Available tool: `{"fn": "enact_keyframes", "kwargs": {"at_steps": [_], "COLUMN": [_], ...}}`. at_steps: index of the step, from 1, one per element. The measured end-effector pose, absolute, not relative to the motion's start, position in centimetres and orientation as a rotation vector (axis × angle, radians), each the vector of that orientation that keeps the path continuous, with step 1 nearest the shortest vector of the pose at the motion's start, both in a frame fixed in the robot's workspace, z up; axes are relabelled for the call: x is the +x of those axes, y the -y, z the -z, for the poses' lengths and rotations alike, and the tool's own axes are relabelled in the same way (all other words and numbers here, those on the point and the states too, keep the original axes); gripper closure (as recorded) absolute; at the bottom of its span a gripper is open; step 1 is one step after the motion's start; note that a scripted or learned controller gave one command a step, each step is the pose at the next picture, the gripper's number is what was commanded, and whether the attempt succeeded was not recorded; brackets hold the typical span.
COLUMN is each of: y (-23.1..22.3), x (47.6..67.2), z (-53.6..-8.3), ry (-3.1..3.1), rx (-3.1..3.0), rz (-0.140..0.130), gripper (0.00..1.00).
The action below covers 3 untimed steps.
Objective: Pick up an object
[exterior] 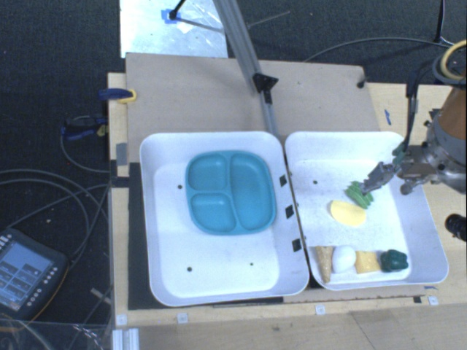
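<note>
The right bin [419, 217] serves as the landmark here. The arm [445, 148] comes in over its far right rim, and the gripper [368, 184] reaches down and leftward to a spot over the middle of that bin's floor. Its fingers sit directly against a small green object [357, 194], which may be pinched between them, though the view is too coarse to settle whether they are closed on it or merely touching it, so their state cannot be told.

Just beside the green object, on the side nearer the bin's front edge, lies a pale yellow piece [348, 213], flat on the floor and nearly touching the green one. Along the front wall of the right bin four things lie in a row: a tan cone-like piece [323, 261] at the left corner, a white rounded item [344, 257] next to it, a yellow block [368, 262] after that, and a dark green lump [394, 260] nearest the right corner.

To the left of the right bin, edge to edge with it, sits the left bin [164, 268], holding a teal divided plate [230, 192] with three compartments
</note>
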<state>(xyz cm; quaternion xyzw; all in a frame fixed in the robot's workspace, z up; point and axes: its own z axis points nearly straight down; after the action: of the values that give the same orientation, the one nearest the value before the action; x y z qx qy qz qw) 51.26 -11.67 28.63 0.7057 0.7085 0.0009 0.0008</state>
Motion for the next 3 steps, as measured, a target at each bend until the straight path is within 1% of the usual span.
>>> {"fn": "enact_keyframes", "kwargs": {"at_steps": [1,2,3], "y": [11.7,11.1,11.1], "x": [51.3,51.0,51.5], "z": [-28.7,-22.6,-16.5], "ry": [-2.223,-2.225,-2.225], "rx": [2.217,2.222,2.224], "rz": [-0.004,0.003,0.004], "gripper": [0.0,0.0,0.0]}}
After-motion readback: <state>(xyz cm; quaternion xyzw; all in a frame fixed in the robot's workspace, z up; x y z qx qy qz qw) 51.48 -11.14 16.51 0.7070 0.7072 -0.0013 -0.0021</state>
